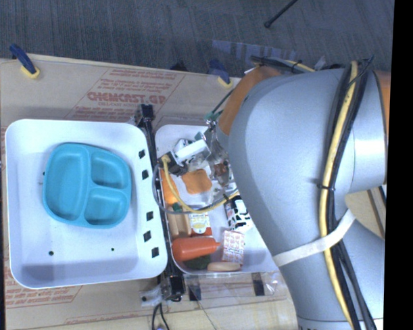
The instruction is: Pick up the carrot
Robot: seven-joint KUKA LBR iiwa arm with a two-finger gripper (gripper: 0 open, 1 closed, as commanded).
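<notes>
Brown cardboard worktop [94,89] reads "CHEMCAST GP". Grey arm [307,178] overhangs the cluttered right white bin [261,254], where the orange carrot [193,247] lies near; pincer state untellable. Blue divided plate [87,184] sits left.

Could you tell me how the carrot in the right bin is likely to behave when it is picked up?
The carrot looks like a smooth, rounded toy, so it is probably stiff and light. Its glossy, tapering body may slip from a pinch or roll if nudged. It lies packed among other items near the right bin's front wall, so neighbours may shift with it.
</notes>
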